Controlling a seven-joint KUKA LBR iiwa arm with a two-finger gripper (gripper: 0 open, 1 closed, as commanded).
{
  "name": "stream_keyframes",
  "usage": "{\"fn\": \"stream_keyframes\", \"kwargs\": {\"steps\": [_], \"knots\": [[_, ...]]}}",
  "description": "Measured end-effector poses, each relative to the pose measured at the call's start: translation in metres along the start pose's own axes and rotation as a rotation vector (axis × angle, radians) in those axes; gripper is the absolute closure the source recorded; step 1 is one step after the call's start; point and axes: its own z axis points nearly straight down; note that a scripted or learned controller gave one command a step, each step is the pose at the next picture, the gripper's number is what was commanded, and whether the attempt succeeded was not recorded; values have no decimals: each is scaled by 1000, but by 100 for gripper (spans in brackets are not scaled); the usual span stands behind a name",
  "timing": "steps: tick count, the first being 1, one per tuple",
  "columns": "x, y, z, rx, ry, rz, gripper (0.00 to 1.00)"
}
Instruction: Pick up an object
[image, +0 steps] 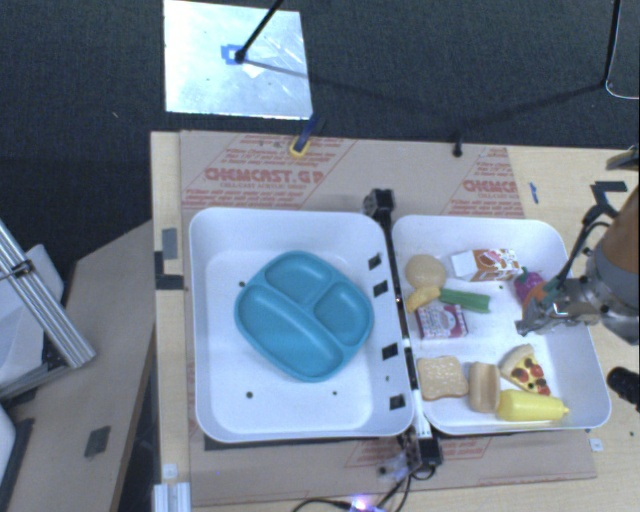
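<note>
My gripper reaches in from the right and hangs over the right side of the right bin. It sits just below a purple toy and above a pizza slice. Left of it lie a pink packet, a green bean, a yellow banana piece, a tan bun and an orange-and-white carton. Along the bin's front lie a toast slice, a bread roll and a yellow piece. Nothing is seen held.
The left bin holds a blue divided plate. A black divider with clips runs between the bins. The arm's grey body stands over the right bin's right rim. Cardboard lies beneath both bins.
</note>
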Motion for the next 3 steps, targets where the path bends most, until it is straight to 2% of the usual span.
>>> {"fn": "stream_keyframes", "kwargs": {"steps": [1, 2, 3], "knots": [[0, 2, -15, 3, 1, -1, 100], [33, 42, -4, 3, 2, -6, 100], [62, 86, -21, 1, 3, -6, 100]]}}
